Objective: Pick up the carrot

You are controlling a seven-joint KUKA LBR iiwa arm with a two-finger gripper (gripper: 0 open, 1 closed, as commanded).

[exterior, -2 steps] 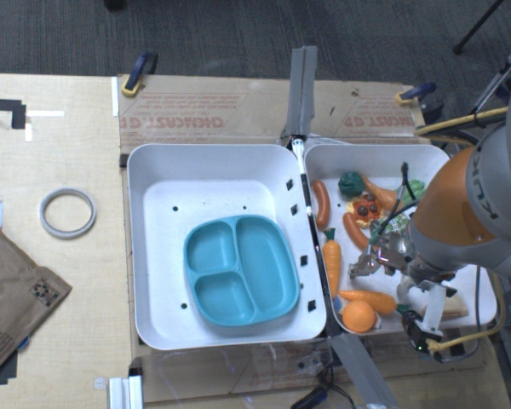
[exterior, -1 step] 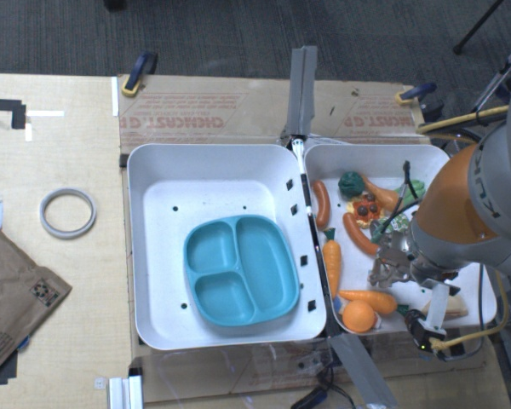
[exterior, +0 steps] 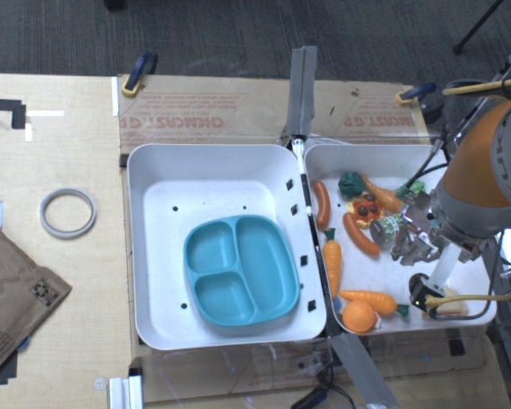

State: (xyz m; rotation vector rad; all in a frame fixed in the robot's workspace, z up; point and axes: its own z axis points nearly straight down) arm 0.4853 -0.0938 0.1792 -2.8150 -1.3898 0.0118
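Note:
Three carrots lie in the right bin (exterior: pixel 460 313). One carrot (exterior: pixel 331 267) stands lengthwise against the bin's left wall. A second carrot (exterior: pixel 368 298) lies across the bin near the front, its green tip to the right. The third carrot (exterior: pixel 383 196) sits at the back beside a dark green leafy piece (exterior: pixel 351 183). My gripper (exterior: pixel 408 240) hangs over the middle of the right bin, right of the carrots and above a clutter of small toys. Nothing can be seen held in it.
Two red sausages (exterior: pixel 322 204) (exterior: pixel 360 234) and an orange ball (exterior: pixel 358 316) share the right bin. The left bin (exterior: pixel 153 228) holds a blue divided plate (exterior: pixel 238 268). A tape roll (exterior: pixel 68 212) and a cardboard box (exterior: pixel 8 292) lie on the bench at left.

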